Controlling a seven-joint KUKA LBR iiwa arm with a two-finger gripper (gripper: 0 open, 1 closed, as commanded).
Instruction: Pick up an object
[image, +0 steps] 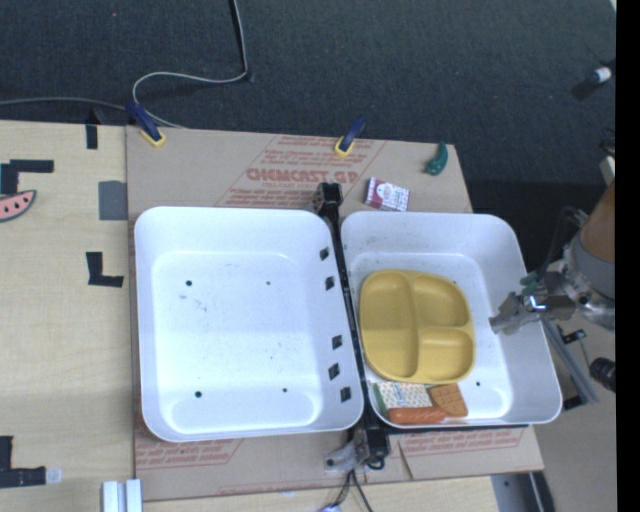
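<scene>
Packets (425, 400) at right bin's (500, 240) near edge, left of jaws (512, 312). Yellow tray (415, 325) just left of jaws, nothing between. Jaws over bin's right rim, hold nothing; open or closed unclear.

Yellow divided plate (415, 326) in the white right bin (497, 243); at its 6 o'clock, an orange-and-patterned packet (420, 401). White left bin (160, 300), black-speckled, on brown red-lettered cardboard (290, 175).

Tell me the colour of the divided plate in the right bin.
Mustard yellow, seen in the camera view: plate.
</scene>
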